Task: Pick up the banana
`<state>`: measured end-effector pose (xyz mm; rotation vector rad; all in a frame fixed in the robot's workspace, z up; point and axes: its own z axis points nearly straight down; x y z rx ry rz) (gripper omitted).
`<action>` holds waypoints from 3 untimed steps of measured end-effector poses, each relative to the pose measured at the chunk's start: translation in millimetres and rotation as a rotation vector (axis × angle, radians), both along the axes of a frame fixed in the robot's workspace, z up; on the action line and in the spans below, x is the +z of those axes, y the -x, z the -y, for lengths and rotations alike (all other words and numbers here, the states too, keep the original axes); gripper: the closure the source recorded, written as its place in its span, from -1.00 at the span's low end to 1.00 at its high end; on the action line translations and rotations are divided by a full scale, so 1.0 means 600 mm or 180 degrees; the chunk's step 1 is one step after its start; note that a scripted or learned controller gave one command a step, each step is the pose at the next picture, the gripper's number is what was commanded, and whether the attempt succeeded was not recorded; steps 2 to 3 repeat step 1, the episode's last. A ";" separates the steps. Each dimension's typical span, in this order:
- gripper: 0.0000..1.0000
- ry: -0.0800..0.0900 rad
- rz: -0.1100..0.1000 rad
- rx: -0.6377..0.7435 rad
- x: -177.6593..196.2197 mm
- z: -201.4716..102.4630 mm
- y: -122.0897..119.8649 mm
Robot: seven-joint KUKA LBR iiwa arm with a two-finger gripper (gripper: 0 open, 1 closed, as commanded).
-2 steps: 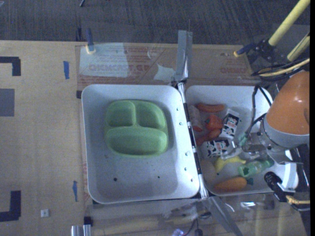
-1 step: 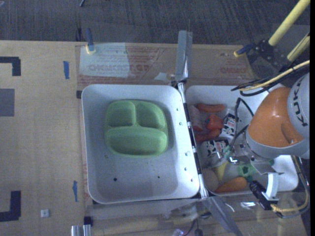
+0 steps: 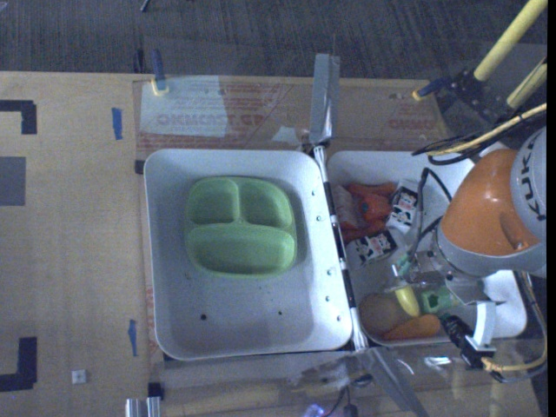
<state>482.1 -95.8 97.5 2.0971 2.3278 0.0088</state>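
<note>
The arm (image 3: 491,211) hangs over the right bin (image 3: 512,315), its gripper (image 3: 417,289) low among the clutter, and I cannot tell its state. Directly beneath it lies the yellow banana (image 3: 407,300), seemingly not yet lifted, so the pick remains ahead.

Beside the pincer (image 3: 420,278) lies a yellow banana (image 3: 407,300) on a brown potato (image 3: 382,313) and an orange carrot (image 3: 419,327). Well apart, a pale green plate (image 3: 241,225) sits in a white bin (image 3: 165,259).
</note>
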 end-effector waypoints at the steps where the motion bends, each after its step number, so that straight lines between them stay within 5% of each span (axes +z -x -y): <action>1: 1.00 -0.0006 -0.0030 -0.0025 0.145 -0.093 -0.109; 3: 1.00 -0.0006 -0.0030 -0.0025 0.145 -0.093 -0.109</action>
